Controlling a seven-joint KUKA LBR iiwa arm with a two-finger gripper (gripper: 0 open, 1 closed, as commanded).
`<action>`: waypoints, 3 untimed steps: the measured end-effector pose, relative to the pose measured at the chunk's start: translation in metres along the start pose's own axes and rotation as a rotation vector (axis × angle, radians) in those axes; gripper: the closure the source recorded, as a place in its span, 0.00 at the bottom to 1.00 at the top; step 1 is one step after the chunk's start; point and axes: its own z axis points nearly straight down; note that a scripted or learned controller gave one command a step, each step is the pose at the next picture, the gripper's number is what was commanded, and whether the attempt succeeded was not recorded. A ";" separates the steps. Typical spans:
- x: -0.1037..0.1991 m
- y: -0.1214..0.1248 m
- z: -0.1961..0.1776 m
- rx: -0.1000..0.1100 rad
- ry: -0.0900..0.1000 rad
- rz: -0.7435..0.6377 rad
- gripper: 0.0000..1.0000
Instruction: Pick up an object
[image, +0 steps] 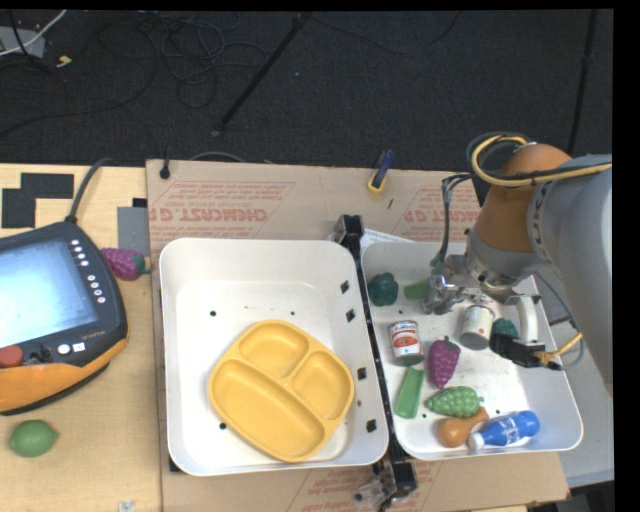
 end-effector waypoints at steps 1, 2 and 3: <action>0.069 0.015 -0.110 -0.013 0.003 -0.008 1.00; 0.029 -0.014 -0.083 0.002 0.000 0.001 1.00; -0.002 -0.068 -0.039 0.006 0.002 0.002 1.00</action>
